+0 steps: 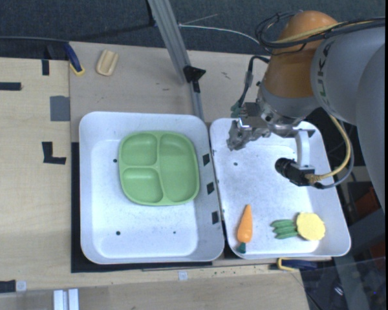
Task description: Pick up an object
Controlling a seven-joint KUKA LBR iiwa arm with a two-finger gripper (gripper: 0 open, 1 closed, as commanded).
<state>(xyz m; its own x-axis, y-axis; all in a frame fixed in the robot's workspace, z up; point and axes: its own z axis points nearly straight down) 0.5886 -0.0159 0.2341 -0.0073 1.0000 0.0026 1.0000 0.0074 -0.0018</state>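
Arm: the grey arm (pixel 349 63) with its orange band reaches in from the right and hangs over the upper part of the right bin.
Gripper: the gripper (pixel 237 137) sits at the upper left corner of the right bin, near the seam between the two bins, pointing down and to the left.
Fingers: too dark and small against the bin to tell whether they are open or closed; nothing shows between them.
Right bin: the right bin (pixel 271 173) is white and speckled, and carries three toys along its near edge.
Carrot: the orange carrot (pixel 245 223) lies near the bin's lower left corner, its narrow orange end pointing up the picture and its green top at the bottom, well apart from the gripper.
Green pods: the green pods (pixel 283 228) lie to the right of the carrot, touching the yellow piece.
Yellow piece: the yellow piece (pixel 310 226) is round with a bumpy edge, near the lower right corner.
Left bin: the left bin (pixel 97 192) holds a green divided plate (pixel 159 167) with three compartments, lying flat in its upper middle.
Bench: the bench (pixel 26 192) is light wood with dark tape marks; a small tan block (pixel 107 62) lies on it beyond the left bin.
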